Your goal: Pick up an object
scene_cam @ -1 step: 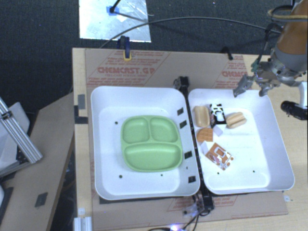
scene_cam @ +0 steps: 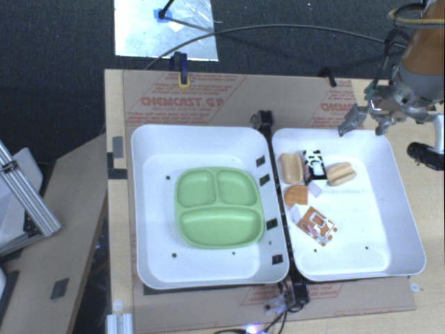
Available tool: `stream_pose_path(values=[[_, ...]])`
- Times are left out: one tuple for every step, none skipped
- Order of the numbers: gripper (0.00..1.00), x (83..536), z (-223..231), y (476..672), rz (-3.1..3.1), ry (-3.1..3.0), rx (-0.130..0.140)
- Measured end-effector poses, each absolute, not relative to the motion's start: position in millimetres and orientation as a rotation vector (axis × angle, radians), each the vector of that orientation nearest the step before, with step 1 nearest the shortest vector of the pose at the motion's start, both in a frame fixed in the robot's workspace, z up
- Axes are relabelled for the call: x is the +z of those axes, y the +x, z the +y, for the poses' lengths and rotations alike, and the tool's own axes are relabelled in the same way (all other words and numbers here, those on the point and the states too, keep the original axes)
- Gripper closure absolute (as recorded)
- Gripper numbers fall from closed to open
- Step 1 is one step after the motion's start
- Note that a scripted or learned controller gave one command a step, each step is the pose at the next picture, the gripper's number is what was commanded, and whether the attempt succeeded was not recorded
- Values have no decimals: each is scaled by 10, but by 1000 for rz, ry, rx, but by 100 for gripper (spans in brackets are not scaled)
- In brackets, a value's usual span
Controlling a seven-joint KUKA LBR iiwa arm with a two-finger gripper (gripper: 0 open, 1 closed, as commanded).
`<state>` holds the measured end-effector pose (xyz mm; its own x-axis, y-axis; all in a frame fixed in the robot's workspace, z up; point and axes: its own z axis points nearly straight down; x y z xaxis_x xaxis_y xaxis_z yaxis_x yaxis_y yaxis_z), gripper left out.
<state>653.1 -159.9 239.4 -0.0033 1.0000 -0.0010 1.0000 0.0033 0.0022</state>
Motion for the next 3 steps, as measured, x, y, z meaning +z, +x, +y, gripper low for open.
stream_pose_path(values=[[0, 1929, -1637, 6453, 2223, 2221, -2], [0, 1322, -1591, 6500, 2229, 2217, -3], [0, 1085, -1608, 6564, 2215, 2203, 16]])
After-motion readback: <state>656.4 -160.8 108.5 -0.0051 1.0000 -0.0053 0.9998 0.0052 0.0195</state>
